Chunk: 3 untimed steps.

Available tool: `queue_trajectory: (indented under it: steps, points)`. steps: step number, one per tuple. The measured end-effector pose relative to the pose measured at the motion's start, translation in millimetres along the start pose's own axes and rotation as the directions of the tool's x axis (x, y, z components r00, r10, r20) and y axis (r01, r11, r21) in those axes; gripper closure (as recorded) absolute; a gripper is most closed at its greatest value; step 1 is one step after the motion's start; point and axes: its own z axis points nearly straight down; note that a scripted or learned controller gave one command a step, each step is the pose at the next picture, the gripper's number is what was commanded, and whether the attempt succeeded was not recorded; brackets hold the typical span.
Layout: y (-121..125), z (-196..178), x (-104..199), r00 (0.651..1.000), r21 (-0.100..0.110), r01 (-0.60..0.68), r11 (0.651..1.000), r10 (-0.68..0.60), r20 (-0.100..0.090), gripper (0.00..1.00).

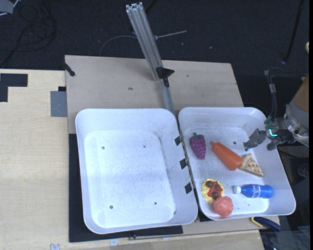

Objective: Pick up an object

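The right bin (pixel 235 116) holds several toy items: purple grapes (pixel 198 145), an orange carrot (pixel 227 155), a pizza slice (pixel 251 165), a blue bottle (pixel 255 191), a yellow piece with red spots (pixel 213 189) and a pink-red ball (pixel 223 206). My gripper (pixel 264 140) hangs over the bin's right side, just above and right of the pizza slice. It is open, with dark fingers (pixel 253 139) spread and nothing between them.
The left bin (pixel 94 124) lies beside the right one, joined by dark clips (pixel 182 163). An aluminium post (pixel 148 40) slants up behind the bins. A blue and yellow object (pixel 266 223) lies off the right bin's front corner.
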Motion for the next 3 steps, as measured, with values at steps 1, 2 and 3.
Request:
queue_trajectory:
  steps: [1, 2, 3]
  points:
    - [0.0, 0.1, 0.0, 1.000, 0.000, 0.000, 1.000, 0.000, 0.000, 0.00]
    - [5.4, 47.9, 7.0, 1.000, 0.004, 0.001, 1.000, -0.001, -0.001, 0.00]
    - [4.1, 90.5, 9.3, 1.000, 0.004, 0.001, 1.000, -0.001, -0.001, 0.00]
